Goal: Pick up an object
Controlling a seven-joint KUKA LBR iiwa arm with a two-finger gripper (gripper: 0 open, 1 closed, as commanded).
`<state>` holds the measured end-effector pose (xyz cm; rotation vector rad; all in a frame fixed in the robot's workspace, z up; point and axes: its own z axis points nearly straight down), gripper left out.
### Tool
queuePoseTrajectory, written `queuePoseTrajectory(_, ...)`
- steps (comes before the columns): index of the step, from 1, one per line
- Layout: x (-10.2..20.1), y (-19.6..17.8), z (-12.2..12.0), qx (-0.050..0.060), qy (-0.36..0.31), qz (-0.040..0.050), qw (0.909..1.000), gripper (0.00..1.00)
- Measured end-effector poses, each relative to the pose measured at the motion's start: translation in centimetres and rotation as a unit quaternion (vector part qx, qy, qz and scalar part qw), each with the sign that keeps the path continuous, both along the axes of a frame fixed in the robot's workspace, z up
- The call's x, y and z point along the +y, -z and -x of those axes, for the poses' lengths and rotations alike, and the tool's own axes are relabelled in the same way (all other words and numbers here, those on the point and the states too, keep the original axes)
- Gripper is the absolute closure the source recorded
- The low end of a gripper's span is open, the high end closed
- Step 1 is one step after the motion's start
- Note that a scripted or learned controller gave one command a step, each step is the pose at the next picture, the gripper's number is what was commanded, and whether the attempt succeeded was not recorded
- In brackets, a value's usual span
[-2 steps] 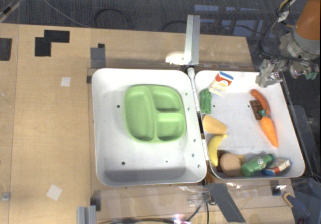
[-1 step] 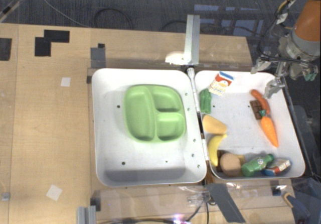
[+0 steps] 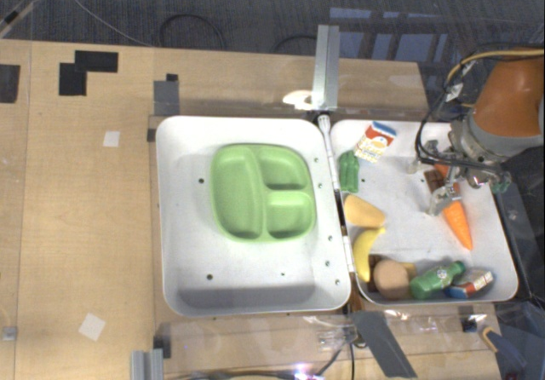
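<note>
Gripper (image 3: 444, 187) over right bin (image 3: 400, 191), finger state unclear; carrot (image 3: 458, 223) just below, green bottle (image 3: 438, 279) near front wall

My arm (image 3: 508, 106) reaches in from the right side of the camera view, its orange band sitting high and bulky above the wrist. Below the band my grey wrist section angles downward and a little to the left, with dark cables looping off its left side. My gripper (image 3: 444, 191) hangs at the low end, pointing down (it looks small and dark from this slant, too blurred for me to read much more), well left of and below the band.
</note>
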<state>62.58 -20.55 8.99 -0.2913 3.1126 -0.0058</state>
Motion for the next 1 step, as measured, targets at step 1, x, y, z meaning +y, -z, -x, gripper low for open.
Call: queuePoseTrajectory(1,2.92,0.02,5.99,0.001,0.045,-0.0009,0.9990,0.00)
